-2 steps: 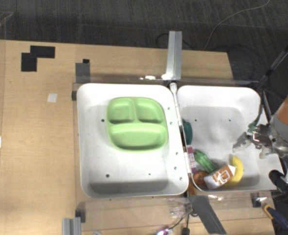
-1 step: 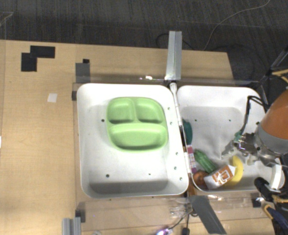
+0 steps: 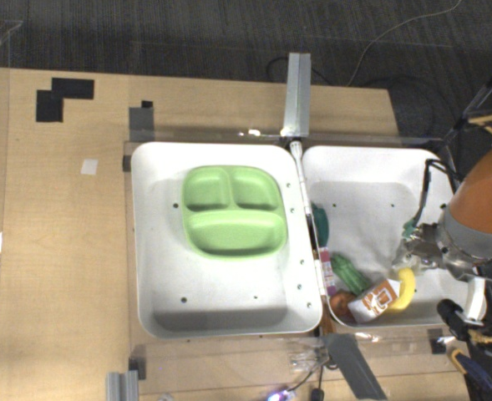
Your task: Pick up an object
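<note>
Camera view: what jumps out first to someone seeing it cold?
The light green divided tray lying in the left bin draws the eye first, a big colour block on white. Next is the arm's orange band at the right edge, with the gripper low over the right bin. Just below it, a small clutter sits in that bin's near-left corner: a yellow banana, a green item and a white-and-orange packet.

Two white bins [image 3: 149, 224], one green tray [image 3: 233, 210], one banana [image 3: 405, 289].
</note>
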Controlling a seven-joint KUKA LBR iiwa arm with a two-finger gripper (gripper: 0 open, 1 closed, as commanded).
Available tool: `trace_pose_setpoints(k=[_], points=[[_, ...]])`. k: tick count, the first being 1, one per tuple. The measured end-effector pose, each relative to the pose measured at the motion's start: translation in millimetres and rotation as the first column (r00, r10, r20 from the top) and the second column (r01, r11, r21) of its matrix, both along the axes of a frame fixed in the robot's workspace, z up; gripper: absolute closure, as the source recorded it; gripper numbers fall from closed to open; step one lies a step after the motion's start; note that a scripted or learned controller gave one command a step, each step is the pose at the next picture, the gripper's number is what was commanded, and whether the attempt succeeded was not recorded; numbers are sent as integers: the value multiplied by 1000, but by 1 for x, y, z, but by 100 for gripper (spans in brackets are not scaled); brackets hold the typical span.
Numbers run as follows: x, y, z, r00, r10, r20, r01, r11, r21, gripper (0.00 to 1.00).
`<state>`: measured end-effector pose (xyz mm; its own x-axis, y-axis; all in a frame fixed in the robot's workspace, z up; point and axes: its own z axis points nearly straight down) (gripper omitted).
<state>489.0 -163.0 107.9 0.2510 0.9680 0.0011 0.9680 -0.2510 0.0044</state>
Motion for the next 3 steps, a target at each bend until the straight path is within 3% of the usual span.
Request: trace_pose_setpoints(k=[1, 2, 3], points=[[-1, 46, 130, 999, -37, 0, 37, 999, 0, 100], [-1, 84, 91, 987, -161, -3, 161, 987, 0, 100], [17, 168, 144, 983, 182, -1, -182, 983, 0, 100]])
